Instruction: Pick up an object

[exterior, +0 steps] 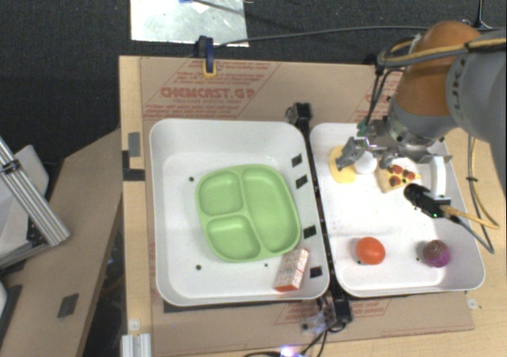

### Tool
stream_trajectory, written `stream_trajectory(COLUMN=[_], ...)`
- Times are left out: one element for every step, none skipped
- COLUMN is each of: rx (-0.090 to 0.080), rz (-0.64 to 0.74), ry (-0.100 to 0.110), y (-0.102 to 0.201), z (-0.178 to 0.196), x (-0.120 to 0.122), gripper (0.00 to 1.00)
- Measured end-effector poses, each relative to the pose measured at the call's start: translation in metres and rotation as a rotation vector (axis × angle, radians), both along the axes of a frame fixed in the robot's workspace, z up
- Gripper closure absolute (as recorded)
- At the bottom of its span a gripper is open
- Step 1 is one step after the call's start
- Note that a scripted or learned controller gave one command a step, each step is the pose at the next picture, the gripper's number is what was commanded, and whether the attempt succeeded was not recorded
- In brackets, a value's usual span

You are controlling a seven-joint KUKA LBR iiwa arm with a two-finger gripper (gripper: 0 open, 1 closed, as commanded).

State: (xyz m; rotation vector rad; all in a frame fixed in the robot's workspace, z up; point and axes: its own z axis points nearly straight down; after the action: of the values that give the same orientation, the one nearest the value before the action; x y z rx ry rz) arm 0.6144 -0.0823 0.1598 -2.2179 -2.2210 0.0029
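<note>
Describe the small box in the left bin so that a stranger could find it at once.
Start at the left shallow white bin, which holds a green divided plastic plate. Beside the plate, at the bin's near right corner, lies the small orange-and-white cardboard box, the only boxy, printed item there.

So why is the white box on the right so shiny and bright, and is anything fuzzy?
In the camera view, light glares off the right bin, washing out its floor near the orange ball; the green tray in the left bin looks evenly lit and sharp; the arm is a bit soft, and the gripper is too fuzzy to read.
</note>
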Motion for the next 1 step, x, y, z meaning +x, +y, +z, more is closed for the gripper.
stream_trajectory(rx=[0.000], rz=[-0.001], ry=[0.003], y=[-0.0060], z=[-0.0577], x=[0.0052], gripper=[0.00])
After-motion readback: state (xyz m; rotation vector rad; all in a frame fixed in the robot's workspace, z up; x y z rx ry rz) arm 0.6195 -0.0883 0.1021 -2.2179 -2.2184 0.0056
